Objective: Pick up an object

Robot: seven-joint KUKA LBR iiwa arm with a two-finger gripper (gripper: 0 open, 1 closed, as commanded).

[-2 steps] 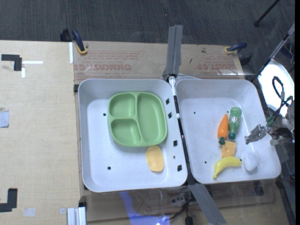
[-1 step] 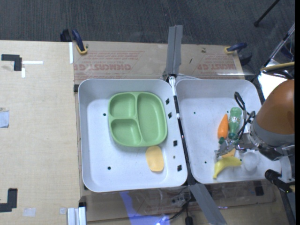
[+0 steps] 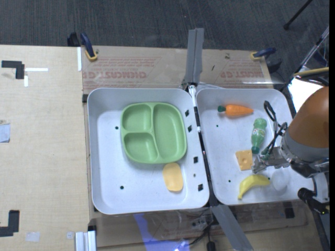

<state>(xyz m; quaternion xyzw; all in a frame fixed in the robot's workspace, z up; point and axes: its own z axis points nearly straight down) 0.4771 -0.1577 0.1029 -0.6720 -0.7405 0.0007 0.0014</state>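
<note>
Where the gripper (image 3: 260, 164) hangs low in the right bin (image 3: 230, 192), its tips sit just above the banana (image 3: 252, 184) and beside the cheese (image 3: 244, 159); whether they are spread or pressed together cannot be told. Farther back lie a green bottle (image 3: 258, 134) and a carrot (image 3: 236, 110). Across the divider, the left bin (image 3: 104, 192) holds a yellow lump (image 3: 173, 177) and a green tray (image 3: 153, 132). Beyond are cardboard (image 3: 136, 67), clamps (image 3: 86, 46) and dark carpet (image 3: 131, 9).
</note>
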